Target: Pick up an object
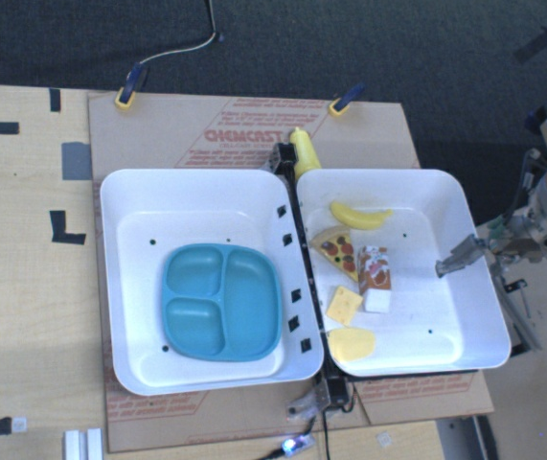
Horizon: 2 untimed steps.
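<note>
White plastic, two shallow bins side by side on the counter; the left bin [125, 209] carried a blue divided plate [222, 302], the right bin [445, 195] a cluster of toy food by its left wall: banana [359, 217], pizza slice [338, 249], a red-patterned packet [376, 267], a cheese wedge [344, 306] and a pale yellow disc [352, 343]. The gripper [453, 259] hung over the right bin's right side, well apart from that food, nothing between the jaws; whether released or clenched, could not tell. Judged as approach stage, no pick begun. The next move would call for travel leftward over one piece, then a descent.
</note>
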### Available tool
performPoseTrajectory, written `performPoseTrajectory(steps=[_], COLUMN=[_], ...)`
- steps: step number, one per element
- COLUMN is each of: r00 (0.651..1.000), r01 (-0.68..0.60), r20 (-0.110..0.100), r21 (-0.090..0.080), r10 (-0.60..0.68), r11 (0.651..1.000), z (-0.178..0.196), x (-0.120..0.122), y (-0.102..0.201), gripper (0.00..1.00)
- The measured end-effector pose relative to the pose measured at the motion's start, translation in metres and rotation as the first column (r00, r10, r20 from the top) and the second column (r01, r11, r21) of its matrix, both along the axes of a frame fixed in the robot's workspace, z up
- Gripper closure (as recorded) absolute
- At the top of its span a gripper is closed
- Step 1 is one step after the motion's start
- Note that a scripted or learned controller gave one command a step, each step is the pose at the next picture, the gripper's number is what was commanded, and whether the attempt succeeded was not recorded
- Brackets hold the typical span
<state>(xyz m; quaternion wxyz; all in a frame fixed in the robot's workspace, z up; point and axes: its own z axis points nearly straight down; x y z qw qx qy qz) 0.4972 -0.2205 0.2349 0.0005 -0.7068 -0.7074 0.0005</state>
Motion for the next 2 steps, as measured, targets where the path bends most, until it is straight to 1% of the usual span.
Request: performPoseTrajectory(steps=[1,2], r00=[1.000,1.000], r01=[-0.007,-0.006], r20=[-0.004,0.004], r21=[0.003,-0.002], r10=[0.007,0.006], r11=[1.000,1.000], z=[-0.111,-0.151], x=[0.058,0.123], y=[0.052,0.095], gripper=[0.00,0.00])
